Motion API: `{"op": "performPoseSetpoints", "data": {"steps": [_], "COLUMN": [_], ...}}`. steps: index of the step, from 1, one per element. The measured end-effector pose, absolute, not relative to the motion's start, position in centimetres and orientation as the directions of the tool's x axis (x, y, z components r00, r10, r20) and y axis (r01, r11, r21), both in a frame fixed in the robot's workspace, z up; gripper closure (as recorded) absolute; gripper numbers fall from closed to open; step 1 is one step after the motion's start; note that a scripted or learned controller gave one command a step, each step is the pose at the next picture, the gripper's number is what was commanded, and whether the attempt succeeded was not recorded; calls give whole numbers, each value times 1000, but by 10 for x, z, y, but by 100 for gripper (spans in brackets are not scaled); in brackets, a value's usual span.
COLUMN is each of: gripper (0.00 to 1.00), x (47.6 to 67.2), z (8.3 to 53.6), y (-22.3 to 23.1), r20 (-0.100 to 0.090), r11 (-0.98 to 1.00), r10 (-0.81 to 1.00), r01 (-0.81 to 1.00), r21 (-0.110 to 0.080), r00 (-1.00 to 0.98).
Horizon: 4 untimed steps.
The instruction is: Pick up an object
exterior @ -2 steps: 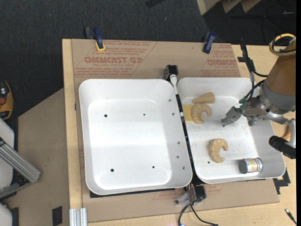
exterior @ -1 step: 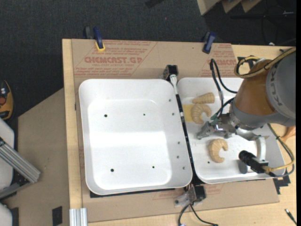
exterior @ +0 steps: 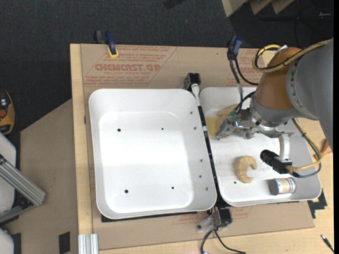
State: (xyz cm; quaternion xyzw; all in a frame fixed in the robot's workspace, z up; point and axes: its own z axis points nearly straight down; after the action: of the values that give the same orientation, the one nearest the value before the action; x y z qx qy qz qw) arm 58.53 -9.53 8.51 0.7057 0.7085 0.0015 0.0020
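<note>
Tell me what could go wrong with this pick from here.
The gripper sits close to the right bin's left wall, beside a yellowish object; it may jam that against the wall instead of gripping it. The small can lies on its side and could roll if bumped.

Left bin (exterior: 143,157) offers open floor; arm (exterior: 312,83), tan crescent (exterior: 245,169) and can (exterior: 282,186) crowd the right bin (exterior: 233,193).

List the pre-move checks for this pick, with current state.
1. Pickable things in right bin: ok; tan croissant-shaped piece and small can lie there.
2. Gripper over that bin: ok; low beside a yellowish item.
3. Grasp secured: cannot tell.
4. Piece and can apart: ok; gap between them.
5. Yellowish item away from bin wall: not ok; it sits by the left wall.
</note>
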Motion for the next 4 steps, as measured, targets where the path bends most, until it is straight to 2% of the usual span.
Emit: {"op": "performPoseSetpoints", "data": {"steps": [1,2,3,4], "gripper": [0,100,100,100], "x": [670,663,669,668], "z": [86,94,192,318], "y": [-91,-93,-29,36], "r20": [-1,-2,1,2], "r11": [4,2,7,9], "r10": [1000,1000,1000,1000], "r01": [1000,1000,1000,1000], "r21": [8,-15,11,17], "r00": [-4,-2,-7,-9]}}
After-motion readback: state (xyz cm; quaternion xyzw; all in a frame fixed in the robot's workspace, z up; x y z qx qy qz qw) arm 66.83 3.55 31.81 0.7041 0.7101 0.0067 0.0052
